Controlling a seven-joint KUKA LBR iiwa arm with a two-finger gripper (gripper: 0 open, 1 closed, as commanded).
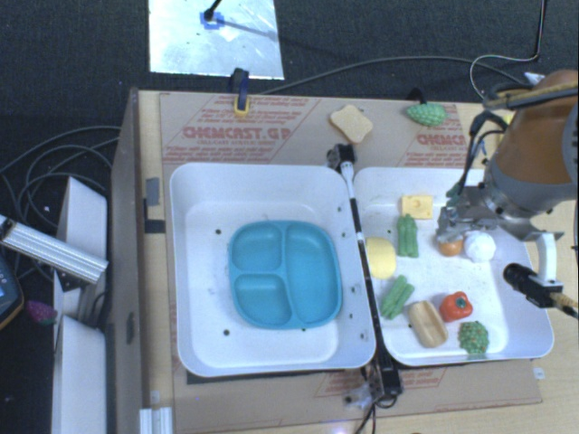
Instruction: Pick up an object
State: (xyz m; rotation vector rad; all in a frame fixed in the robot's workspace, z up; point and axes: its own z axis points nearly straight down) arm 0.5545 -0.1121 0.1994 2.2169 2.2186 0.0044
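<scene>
The gripper (455,233) hangs low over the right bin (534,337), just above a small orange piece (450,248) and beside a white ball (479,246); whether it grips anything cannot be told. Nearest the camera lie broccoli (473,336), a bread roll (427,323) and a red pepper (457,306). Farther back sit a yellow cheese square (417,206) and a green pod (408,236). A blue divided plate (284,274) rests in the left bin (194,197).

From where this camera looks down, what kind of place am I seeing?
Most likely a robotics lab test bench. A grey robot arm reaches over two white bins, one holding a blue divided plate, the other toy food like a plastic tomato, with cables trailing around.
</scene>
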